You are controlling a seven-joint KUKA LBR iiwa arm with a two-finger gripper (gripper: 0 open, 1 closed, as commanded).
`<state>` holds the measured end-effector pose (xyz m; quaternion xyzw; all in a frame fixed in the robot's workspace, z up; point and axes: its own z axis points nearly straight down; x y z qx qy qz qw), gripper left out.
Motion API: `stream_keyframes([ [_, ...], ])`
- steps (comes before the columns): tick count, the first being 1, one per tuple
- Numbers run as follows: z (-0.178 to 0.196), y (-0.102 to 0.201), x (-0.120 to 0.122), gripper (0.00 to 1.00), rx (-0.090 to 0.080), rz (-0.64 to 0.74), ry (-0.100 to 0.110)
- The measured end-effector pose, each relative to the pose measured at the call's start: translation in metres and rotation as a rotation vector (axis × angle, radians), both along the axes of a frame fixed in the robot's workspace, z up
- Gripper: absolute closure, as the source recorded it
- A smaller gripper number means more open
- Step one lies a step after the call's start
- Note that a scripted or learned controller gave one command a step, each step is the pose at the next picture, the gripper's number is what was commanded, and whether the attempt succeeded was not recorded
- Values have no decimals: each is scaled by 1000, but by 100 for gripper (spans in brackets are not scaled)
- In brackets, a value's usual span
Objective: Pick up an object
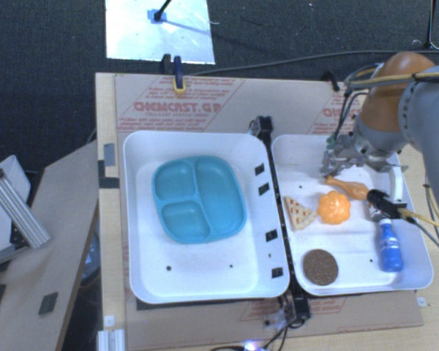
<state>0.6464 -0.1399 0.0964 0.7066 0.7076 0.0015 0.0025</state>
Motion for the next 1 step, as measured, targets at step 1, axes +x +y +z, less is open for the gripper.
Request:
stream_keyframes([
  [1, 49, -8, 5, 100, 0, -1, -1],
])
